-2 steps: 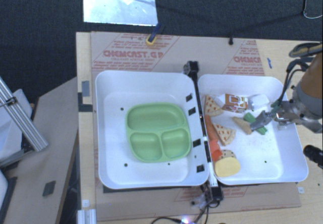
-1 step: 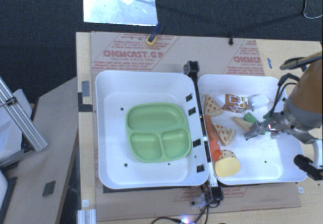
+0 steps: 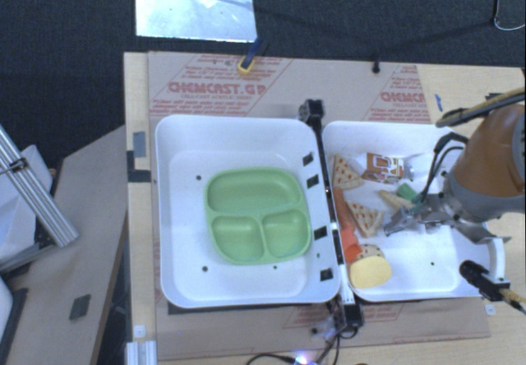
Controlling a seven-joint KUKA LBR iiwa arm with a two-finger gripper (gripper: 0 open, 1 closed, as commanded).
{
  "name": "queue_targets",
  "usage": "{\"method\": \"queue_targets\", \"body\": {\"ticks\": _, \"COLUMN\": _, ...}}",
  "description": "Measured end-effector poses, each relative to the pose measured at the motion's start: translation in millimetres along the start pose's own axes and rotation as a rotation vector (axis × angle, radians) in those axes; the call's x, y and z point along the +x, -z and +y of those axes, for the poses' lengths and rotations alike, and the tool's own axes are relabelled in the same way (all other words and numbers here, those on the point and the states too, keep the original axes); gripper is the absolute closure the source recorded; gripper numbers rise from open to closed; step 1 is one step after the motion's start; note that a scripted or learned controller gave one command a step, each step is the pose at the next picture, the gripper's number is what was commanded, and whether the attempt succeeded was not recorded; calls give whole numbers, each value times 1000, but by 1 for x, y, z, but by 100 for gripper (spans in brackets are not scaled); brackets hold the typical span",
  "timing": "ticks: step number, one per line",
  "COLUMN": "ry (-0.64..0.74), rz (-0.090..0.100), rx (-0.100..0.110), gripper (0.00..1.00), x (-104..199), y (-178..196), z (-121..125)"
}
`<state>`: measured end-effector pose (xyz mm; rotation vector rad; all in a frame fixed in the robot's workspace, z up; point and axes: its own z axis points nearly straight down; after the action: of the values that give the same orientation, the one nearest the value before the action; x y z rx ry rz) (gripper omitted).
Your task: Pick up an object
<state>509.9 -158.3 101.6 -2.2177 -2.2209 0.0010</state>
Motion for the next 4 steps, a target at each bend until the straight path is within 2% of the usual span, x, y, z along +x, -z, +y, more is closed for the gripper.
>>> {"method": "queue_targets", "body": {"ticks": 1, "ry": -1, "rz": -1, "rx": -2, "gripper": 0, "x": 0, "y": -18, "z": 1}}
{"method": "queue_targets", "body": {"ticks": 2, "ry": -1, "rz": -2, "rx": -5, "gripper": 100, "x": 0, "y": -7, "z": 1}}
{"method": "queue_targets", "body": {"ticks": 3, "ry": 2, "rz": -4, "rx": -9, "gripper": 100, "x": -8, "y": 54, "z": 5}}
{"method": "queue_targets", "body": {"ticks": 4, "ry": 3, "rz": -3, "rx": -9, "gripper": 100, "x": -4, "y": 100, "z": 2}}
